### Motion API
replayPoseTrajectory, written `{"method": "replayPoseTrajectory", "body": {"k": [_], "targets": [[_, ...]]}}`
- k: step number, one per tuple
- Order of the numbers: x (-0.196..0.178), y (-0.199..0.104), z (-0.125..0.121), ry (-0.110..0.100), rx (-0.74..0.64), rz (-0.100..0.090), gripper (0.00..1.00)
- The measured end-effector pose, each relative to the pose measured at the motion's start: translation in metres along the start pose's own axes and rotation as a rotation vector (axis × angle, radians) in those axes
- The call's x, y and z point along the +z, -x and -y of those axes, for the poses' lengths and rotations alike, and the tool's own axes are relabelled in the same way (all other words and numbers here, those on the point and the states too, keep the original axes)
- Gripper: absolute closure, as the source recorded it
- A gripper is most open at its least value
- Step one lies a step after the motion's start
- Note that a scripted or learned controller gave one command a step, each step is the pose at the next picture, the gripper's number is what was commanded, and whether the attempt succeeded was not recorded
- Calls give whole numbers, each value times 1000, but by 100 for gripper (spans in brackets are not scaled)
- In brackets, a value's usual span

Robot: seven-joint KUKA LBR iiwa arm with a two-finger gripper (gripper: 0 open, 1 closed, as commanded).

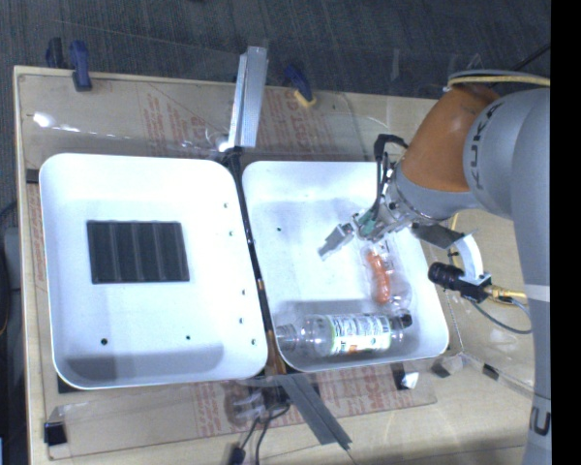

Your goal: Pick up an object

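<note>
White plastic bins, 2, sit side by side on the counter point(126, 410): left bin point(68, 260) carries a dark ribbed panel point(137, 251); right bin point(290, 197) holds a clear bottle point(344, 334) lying along its near wall and an orange packet point(382, 275) beside the right wall. Hand point(341, 238) hangs over the right bin, just left of the packet, its spread or closure impossible to tell.

Left white bin point(68, 260) holding a dark ribbed panel point(137, 252) at its centre. Blue clamps point(79, 64) at the table's point(126, 114) 11 o'clock edge; a metal bar point(247, 95) rises at 12 o'clock.
</note>
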State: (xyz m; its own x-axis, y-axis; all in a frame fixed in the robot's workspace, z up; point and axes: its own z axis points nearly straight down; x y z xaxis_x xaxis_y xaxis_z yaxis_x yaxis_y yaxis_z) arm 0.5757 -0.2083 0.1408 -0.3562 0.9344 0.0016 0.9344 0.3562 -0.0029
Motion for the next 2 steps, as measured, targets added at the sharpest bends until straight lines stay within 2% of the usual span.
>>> {"method": "replayPoseTrajectory", "body": {"k": [2], "targets": [[-31,-4,16,2,35,2,0]]}}
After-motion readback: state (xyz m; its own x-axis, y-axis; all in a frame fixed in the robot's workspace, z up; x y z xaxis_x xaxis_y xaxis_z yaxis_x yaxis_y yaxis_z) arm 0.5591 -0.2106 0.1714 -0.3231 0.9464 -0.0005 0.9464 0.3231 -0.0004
